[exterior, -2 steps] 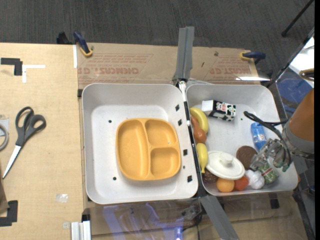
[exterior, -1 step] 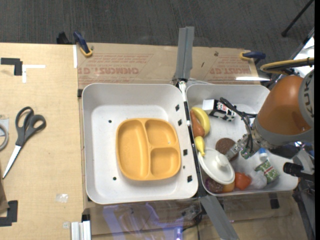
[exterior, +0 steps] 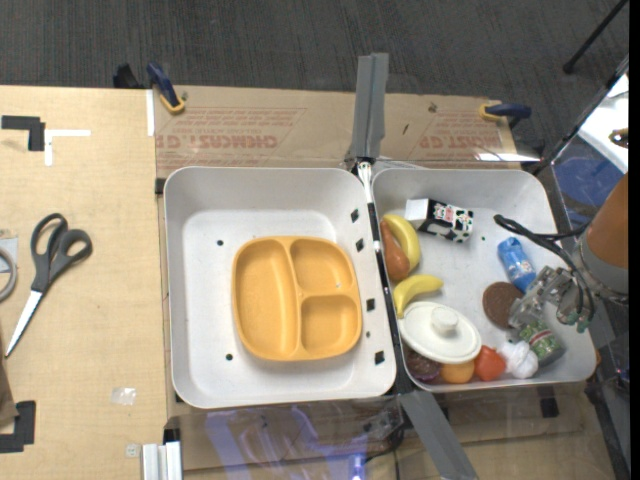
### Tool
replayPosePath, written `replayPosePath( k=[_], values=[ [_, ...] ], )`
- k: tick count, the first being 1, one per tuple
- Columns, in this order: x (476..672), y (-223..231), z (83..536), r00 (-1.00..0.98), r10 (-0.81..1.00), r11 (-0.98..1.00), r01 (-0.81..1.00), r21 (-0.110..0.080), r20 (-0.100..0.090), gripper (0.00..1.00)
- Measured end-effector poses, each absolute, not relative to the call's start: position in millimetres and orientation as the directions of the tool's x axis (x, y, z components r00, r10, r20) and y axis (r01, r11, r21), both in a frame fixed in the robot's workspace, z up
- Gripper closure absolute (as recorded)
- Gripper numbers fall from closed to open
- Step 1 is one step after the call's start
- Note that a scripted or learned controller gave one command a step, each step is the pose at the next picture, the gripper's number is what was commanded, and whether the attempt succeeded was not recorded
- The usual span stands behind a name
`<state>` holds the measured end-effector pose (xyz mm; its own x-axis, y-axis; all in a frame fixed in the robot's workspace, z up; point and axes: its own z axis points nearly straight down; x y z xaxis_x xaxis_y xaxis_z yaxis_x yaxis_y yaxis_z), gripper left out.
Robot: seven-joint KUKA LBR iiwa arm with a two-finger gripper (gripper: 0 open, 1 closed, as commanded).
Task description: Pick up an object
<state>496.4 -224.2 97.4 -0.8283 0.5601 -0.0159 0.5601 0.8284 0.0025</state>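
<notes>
Camera view: the gripper (exterior: 545,303) is hovering low in the right bin (exterior: 478,178), beside the brown disc (exterior: 498,304) and green-labelled can (exterior: 546,346); jaw state cannot be told. Crowded neighbours are risking a glancing, failed grasp.

Two white bins are counted on the worktop (exterior: 80,368), the left bin (exterior: 190,298) and the right bin (exterior: 535,203). One yellow divided tray (exterior: 297,298) is counted in the left bin, with three compartments. In the right bin, two bananas are seen, an upper banana (exterior: 403,236) and a lower banana (exterior: 417,290). One white lidded pot (exterior: 441,332), one black-and-white carton (exterior: 445,219), one blue bottle (exterior: 516,262), one brown disc (exterior: 499,303) and one red tomato (exterior: 489,364) are tallied. One pair of scissors (exterior: 45,268) and two blue clamps (exterior: 165,87) (exterior: 507,112) are noted outside.
</notes>
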Motion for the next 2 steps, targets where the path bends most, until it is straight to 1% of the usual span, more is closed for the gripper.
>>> replayPosePath(
  k=[1,2],
  values=[
    [597.1,-218.6,97.4,-0.485,0.875,0.485,0.875,0.010,-0.010,1.00],
    [596.0,-218.6,96.4,-0.485,0.875,0.485,0.875,0.007,-0.008,0.00]
  ],
)
